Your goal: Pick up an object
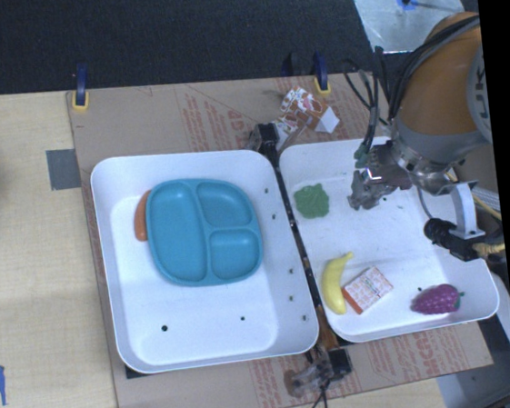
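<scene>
Broccoli [311, 201] just left of gripper [364, 197]

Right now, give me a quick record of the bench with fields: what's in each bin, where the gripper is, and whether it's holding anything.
left bin: blue divided plate, with an orange object partly under its left edge
right bin: green leafy item, banana, small red-and-white packet, purple grapes
gripper: over the right bin's upper part, just right of the green leafy item
held object: none seen between the fingers
finger state: cannot tell
</scene>
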`<state>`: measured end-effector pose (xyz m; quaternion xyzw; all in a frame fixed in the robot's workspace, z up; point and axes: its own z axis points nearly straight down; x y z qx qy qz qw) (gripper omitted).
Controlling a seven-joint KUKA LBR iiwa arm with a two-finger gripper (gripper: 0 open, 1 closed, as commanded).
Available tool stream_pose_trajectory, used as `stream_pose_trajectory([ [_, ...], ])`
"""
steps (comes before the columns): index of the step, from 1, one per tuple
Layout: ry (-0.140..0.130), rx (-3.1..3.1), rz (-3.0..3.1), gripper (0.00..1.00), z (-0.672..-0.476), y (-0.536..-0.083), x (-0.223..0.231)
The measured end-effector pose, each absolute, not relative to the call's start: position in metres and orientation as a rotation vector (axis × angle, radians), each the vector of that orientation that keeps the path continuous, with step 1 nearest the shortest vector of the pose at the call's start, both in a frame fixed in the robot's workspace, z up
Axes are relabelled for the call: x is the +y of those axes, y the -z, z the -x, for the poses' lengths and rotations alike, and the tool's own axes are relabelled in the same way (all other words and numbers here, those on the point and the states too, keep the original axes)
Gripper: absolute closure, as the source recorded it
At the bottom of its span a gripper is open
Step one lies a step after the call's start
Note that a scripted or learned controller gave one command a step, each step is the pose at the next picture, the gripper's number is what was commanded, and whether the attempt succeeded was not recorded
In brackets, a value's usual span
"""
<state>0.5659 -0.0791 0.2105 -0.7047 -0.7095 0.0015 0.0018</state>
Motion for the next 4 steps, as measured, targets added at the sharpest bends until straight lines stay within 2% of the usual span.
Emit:
stream_pose_trajectory([
  [1, -0.006, -2.226, 2.213, 1.00, -0.547, -0.191, -0.013],
  [2, -0.005, -2.225, 2.214, 0.00, -0.547, -0.192, -0.014],
  [3, -0.007, -2.223, 2.216, 0.00, -0.521, -0.191, -0.066],
  [4, -0.008, -2.223, 2.214, 0.00, -0.548, -0.090, -0.103],
])
